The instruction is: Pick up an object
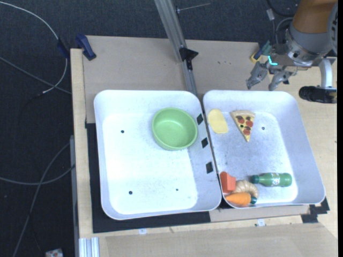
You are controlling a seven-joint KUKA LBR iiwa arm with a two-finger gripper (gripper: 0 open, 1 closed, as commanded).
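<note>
At the upper right of the frame, your arm's gripper (268, 80) hangs just beyond the far rim of the right bin (305, 143), its two fingers (256, 78) spread apart with nothing between them. The orange band sits above it, at the top right corner.

Look into the right bin for your candidates. A pale yellow oval piece (218, 121) lies in its upper left corner, and a toy pizza slice (244, 123) rests just beside it to the right, its tip pointing toward the bottom of the frame. Along the bin's lower edge, a green bottle (273, 180) lies on its side. To its left, an orange-red block (227, 182), a tan toy (246, 187) and an orange carrot-like piece (239, 199) crowd together in the lower left corner, touching one another.

In the left bin (139, 197), a green bowl (174, 128) stands upright near the upper right corner. A metal pole (170, 23) slants down from the top centre of the frame to where the bins meet.
</note>
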